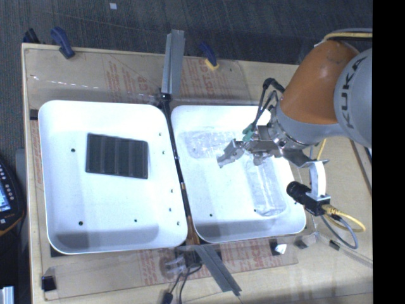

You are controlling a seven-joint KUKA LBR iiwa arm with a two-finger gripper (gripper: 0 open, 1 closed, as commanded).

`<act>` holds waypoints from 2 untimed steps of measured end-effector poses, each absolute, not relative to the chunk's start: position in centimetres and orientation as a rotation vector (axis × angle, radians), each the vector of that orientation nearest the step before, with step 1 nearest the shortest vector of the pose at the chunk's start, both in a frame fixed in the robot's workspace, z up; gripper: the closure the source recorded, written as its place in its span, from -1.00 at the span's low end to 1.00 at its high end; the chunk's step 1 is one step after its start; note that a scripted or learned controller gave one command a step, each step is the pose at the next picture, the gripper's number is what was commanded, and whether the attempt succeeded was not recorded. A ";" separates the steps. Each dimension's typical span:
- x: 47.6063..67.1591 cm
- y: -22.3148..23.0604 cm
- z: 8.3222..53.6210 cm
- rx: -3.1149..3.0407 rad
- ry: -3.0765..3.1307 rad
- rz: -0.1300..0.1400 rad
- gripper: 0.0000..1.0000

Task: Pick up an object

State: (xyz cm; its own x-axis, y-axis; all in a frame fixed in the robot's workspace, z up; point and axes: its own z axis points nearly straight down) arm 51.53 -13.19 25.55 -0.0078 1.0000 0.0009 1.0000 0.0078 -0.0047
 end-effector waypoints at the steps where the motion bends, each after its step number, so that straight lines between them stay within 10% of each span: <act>1: 50.4 -21.1 29.2 -2.462 -1.953 0.004 -1.00; 2: 49.6 -20.4 30.0 -2.194 -2.247 0.002 -1.00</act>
